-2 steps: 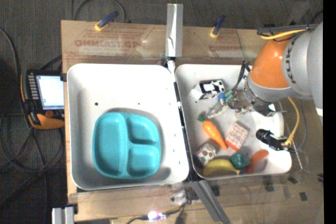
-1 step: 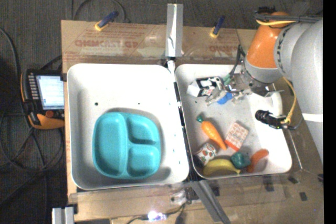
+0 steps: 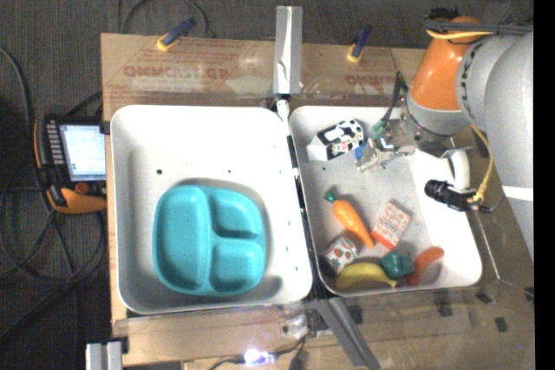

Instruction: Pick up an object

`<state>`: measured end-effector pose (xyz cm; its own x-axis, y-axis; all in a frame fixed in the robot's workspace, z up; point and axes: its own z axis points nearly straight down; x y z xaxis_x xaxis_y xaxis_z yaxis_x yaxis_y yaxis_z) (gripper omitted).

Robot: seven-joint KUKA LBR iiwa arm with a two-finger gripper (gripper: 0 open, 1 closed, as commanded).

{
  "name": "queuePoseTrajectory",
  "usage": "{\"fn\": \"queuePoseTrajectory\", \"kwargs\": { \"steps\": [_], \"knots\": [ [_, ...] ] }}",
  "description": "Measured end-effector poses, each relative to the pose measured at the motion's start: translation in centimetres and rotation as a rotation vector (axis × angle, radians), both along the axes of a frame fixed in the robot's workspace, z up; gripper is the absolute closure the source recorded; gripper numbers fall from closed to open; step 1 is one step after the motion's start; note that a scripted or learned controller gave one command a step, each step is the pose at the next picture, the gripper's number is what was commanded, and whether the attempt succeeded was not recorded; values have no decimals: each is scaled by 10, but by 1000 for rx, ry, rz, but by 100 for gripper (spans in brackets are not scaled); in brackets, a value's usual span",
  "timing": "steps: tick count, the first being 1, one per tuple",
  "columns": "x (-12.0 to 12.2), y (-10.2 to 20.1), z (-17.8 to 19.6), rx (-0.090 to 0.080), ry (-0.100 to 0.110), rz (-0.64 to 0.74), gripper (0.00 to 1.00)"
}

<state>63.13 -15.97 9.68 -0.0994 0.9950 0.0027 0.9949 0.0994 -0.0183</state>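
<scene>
One light, stiff carton [image 3: 339, 139] beside the gripper [image 3: 375, 153], grab its flat sides; can't tell the grip state.

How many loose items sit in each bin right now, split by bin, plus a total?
Left bin: 1, the teal divided tray.
Right bin: 7, namely a black-and-white item, carrot, pink card, small printed cup, banana, dark green piece, orange-red piece.
Total: 8.
</scene>
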Motion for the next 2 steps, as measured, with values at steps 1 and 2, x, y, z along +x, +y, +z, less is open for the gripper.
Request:
{"fn": "queuePoseTrajectory", "kwargs": {
  "steps": [1, 2],
  "knots": [
    [37, 45, 120, -4, -18, -59, 100],
    [17, 32, 175, -2, -18, 293, 100]
  ]
}}
